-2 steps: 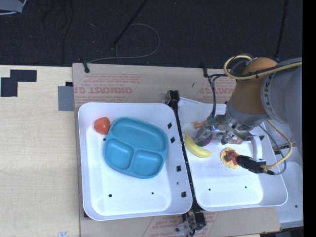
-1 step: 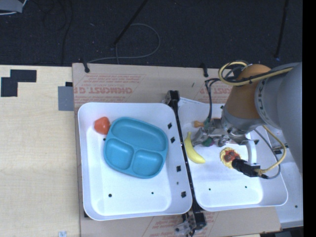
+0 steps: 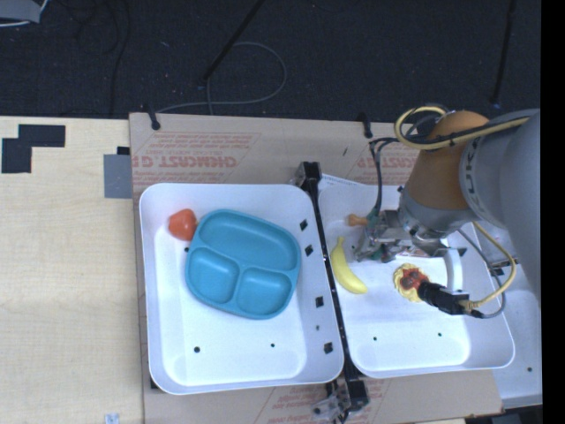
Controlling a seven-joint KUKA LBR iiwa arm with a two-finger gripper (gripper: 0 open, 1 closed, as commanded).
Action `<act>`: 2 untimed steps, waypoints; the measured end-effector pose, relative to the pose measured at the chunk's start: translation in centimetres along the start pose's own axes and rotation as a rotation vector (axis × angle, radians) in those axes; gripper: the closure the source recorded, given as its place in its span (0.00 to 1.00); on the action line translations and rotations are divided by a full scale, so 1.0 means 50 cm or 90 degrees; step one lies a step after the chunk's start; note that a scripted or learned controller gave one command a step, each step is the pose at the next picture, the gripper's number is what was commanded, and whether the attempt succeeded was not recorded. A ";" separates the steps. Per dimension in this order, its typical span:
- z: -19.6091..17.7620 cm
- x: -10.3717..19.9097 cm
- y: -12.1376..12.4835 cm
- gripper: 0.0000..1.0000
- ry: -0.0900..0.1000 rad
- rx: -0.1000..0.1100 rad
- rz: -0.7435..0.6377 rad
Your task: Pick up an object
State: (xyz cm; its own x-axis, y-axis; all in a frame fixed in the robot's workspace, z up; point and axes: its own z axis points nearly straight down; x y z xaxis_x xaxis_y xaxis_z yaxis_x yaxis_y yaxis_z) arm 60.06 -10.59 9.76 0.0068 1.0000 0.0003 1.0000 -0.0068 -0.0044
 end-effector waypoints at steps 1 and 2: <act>-0.123 -0.003 -0.008 1.00 0.000 -0.003 0.001; -0.244 0.001 -0.021 1.00 0.000 -0.004 -0.005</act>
State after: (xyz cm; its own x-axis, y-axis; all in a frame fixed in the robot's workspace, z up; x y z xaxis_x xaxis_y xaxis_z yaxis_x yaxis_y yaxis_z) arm 59.08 -10.54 21.97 -0.0005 1.0000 0.0000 1.0000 0.0005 0.0020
